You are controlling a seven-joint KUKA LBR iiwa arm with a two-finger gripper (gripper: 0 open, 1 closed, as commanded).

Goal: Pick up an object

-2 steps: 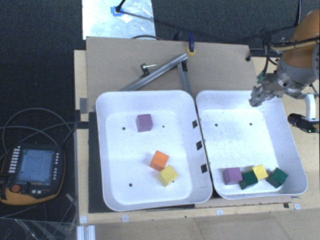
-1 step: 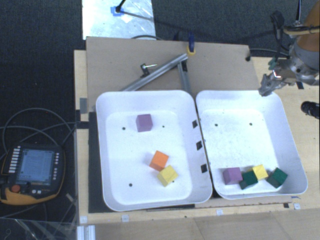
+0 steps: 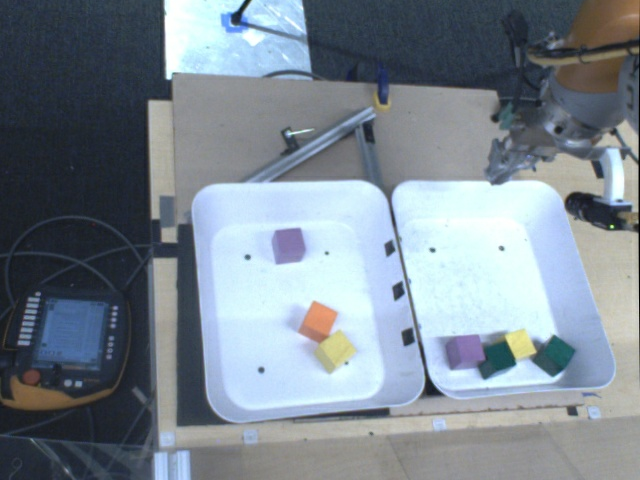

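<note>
The pincer (image 3: 500, 171) is hanging over the far rim of the right bin (image 3: 570, 233), near that bin's back corner, with the grey arm (image 3: 590, 78) and its orange band reaching in from the right. I cannot tell how it is set from here; it is too small and dark, and nothing is showing beneath it.

All the blocks are lying well apart from it. In the right bin, four are sitting clustered along the near wall: a purple cube (image 3: 464, 351), a dark green block (image 3: 496, 359) touching it, a yellow block (image 3: 520, 344) just behind, and another dark green block (image 3: 554, 354) toward the corner.

In the left bin (image 3: 215, 268), a purple cube (image 3: 288, 245) is resting alone toward the back, squared with the bin walls. An orange cube (image 3: 318, 320) and a yellow cube (image 3: 336, 351) are sitting just beside each other nearer the front, both turned at a slant. All are roughly cubic, so no long axis is showing.

The surface (image 3: 440, 128) behind the bins is carrying a metal bar (image 3: 310, 146).
</note>
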